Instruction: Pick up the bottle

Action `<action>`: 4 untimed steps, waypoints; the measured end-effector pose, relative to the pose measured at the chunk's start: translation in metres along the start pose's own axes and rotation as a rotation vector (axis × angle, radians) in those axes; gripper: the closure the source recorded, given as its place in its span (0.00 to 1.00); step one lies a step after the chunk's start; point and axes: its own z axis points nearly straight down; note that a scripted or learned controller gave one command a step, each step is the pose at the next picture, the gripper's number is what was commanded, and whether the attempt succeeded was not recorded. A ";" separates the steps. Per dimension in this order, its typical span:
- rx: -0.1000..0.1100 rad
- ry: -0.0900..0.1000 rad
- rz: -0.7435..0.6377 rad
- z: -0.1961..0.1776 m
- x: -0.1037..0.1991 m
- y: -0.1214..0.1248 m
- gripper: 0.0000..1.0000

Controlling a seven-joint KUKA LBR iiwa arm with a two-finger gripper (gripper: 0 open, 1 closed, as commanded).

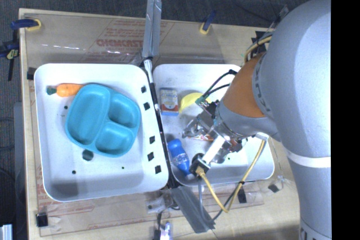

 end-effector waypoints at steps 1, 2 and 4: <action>0.004 -0.001 -0.010 -0.009 0.001 0.000 1.00; 0.005 -0.002 -0.011 -0.009 0.001 -0.001 0.00; -0.007 0.011 0.155 0.058 0.015 -0.008 1.00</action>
